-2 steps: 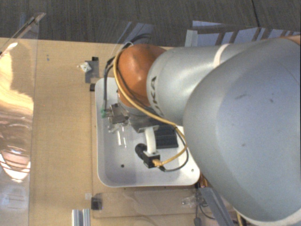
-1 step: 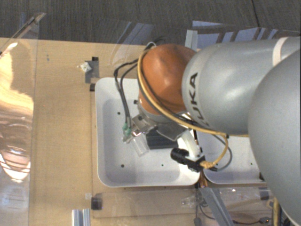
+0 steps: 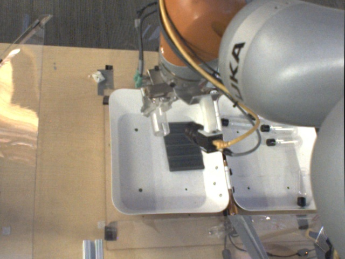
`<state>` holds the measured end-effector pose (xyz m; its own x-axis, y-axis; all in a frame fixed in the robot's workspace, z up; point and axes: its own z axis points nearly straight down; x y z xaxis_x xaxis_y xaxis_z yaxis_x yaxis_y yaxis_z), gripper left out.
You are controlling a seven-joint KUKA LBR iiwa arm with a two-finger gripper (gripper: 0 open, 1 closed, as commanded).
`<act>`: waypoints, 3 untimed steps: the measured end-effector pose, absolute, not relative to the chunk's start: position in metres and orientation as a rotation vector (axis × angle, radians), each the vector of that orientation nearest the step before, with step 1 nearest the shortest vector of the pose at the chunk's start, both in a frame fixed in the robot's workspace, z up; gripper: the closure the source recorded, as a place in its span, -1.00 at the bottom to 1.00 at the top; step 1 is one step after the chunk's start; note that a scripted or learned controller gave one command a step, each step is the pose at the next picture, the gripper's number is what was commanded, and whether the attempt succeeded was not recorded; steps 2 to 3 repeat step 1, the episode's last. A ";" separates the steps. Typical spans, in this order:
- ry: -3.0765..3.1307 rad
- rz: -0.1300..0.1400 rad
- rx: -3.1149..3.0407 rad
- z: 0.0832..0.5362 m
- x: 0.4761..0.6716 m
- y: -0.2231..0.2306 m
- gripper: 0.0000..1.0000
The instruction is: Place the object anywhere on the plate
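Observation:
A flat black ribbed slab (image 3: 183, 149) lies in the middle of the left white bin (image 3: 129, 188), its long side running front to back. My gripper (image 3: 159, 124) hangs just above the bin floor at the slab's far left corner, beside it, and I see nothing held in it. The grey and orange arm covers the far part of this bin.
The right white bin (image 3: 269, 190) adjoins the left one and is mostly hidden under the arm. Two clear tube-like pieces with black ends (image 3: 280, 135) show near its far side. Bare wooden bench (image 3: 54, 144) lies to the left.

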<state>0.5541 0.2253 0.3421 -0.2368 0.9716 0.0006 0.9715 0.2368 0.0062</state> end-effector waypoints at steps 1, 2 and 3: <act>1.854 0.001 2.536 0.215 0.577 0.218 1.00; 1.854 0.001 2.536 0.215 0.577 0.218 1.00; 1.854 0.001 2.536 0.215 0.577 0.218 1.00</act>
